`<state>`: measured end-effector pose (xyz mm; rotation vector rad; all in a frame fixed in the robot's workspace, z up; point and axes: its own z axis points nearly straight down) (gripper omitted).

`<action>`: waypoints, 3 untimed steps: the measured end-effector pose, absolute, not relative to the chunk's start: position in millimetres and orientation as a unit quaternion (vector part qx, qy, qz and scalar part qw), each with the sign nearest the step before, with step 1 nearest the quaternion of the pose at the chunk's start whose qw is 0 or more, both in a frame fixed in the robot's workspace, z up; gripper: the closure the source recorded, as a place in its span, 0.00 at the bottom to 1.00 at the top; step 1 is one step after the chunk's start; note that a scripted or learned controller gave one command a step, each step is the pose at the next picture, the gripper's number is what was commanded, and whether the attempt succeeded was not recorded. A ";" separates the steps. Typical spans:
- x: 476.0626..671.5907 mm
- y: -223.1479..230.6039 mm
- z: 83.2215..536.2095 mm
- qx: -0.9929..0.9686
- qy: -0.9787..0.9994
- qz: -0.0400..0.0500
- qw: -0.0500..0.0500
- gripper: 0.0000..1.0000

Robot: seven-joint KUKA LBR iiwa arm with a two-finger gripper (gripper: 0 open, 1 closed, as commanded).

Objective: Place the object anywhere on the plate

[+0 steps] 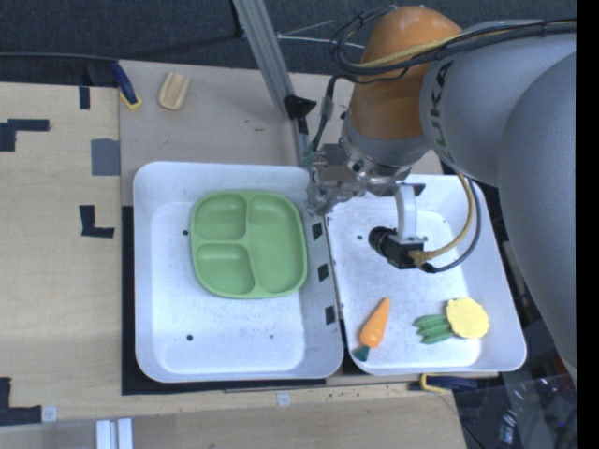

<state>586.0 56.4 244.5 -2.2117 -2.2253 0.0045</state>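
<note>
A green divided plate [249,243] lies flat in the left white bin [159,335]. In the right bin [496,344], near its front edge, an orange toy carrot [374,323] rests next to a yellow corn cob with green leaves [455,321]. My gripper [319,195] hangs under the orange wrist band, over the rim between the two bins, just right of the plate's upper right corner. It is well behind the carrot and the corn. Nothing shows in its grasp.
A black fitting with a hose [395,247] hangs off the arm over the right bin's middle. A slanted metal pole [267,50] rises behind the bins. A tan block [173,90] and a yellow-blue clamp [126,86] lie on the bench at the back left.
</note>
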 end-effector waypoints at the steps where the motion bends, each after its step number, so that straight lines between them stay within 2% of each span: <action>1: 561.6 103.5 246.6 -0.705 -0.709 0.001 0.002 1.00; 2: 531.1 138.1 239.8 -0.705 -0.709 0.002 0.002 1.00; 3: 513.4 153.1 222.3 -0.706 -0.708 0.002 0.001 1.00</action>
